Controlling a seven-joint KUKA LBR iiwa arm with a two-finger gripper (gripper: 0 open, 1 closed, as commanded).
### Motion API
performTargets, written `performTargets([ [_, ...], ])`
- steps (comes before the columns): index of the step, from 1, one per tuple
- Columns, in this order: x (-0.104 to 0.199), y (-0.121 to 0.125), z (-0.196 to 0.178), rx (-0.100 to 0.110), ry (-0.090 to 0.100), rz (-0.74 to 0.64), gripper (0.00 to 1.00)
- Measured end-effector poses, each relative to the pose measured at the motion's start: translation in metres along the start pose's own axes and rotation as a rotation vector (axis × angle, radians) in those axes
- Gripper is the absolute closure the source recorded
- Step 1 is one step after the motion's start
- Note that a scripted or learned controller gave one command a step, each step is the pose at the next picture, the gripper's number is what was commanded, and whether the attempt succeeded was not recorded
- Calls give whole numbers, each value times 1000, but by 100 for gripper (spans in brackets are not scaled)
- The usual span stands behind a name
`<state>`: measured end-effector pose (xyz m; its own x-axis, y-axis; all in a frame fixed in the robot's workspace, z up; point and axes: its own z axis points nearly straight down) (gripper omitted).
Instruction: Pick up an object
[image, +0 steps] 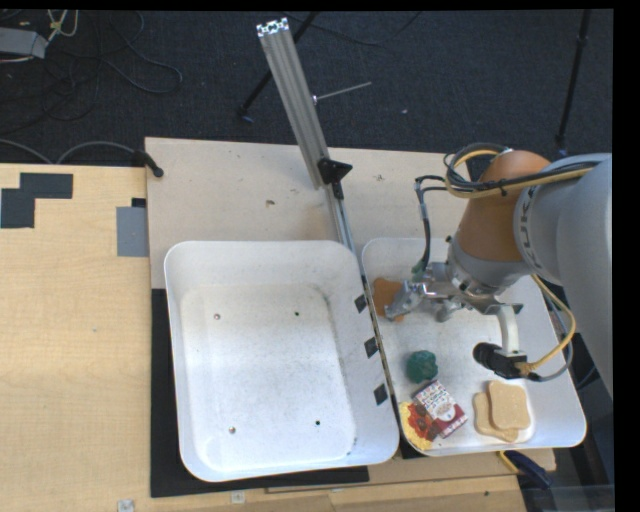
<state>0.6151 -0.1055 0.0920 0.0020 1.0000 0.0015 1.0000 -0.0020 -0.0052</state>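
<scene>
dark carpet with loose cables lies behind the pale worktop (250, 190), and a slanted aluminium bar (300, 105) runs down toward the seam between the two white bins. from my seat the left bin (200, 265) holds nothing i could go for; everything worth picking sits in the right bin (570, 425). the arm (530, 215) comes in from the right with its orange band bent over that bin, and the tool (420, 297) hangs low in the bin's upper left part, pointing toward the divider. i cannot tell how its jaws stand; metal and shadow blur together there. just beside its tip, on the divider side, lies a small brown-orange object (385, 292), and i read that as the likeliest target, though whether tool and object touch i cannot say. a green ball-like lump (421, 364) sits nearer the camera, clearly apart from the tool, and beyond it toward the front rim are a red-and-white printed packet (436, 408) and a tan bread-slice-shaped piece (505, 408). so the relation that matters: the brown piece lies toward the left bin from the tool, hard up near the bin wall, which leaves little room for a jaw on that side. i'd judge the grasp not yet made.
</scene>
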Motion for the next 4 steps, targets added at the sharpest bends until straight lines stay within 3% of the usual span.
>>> performTargets([
  [1,-1,0,0,-2,0,3,0],
  [2,-3,0,-10,-1,0,10,100],
  [4,-16,1,-99,-7,-2,5,100],
])
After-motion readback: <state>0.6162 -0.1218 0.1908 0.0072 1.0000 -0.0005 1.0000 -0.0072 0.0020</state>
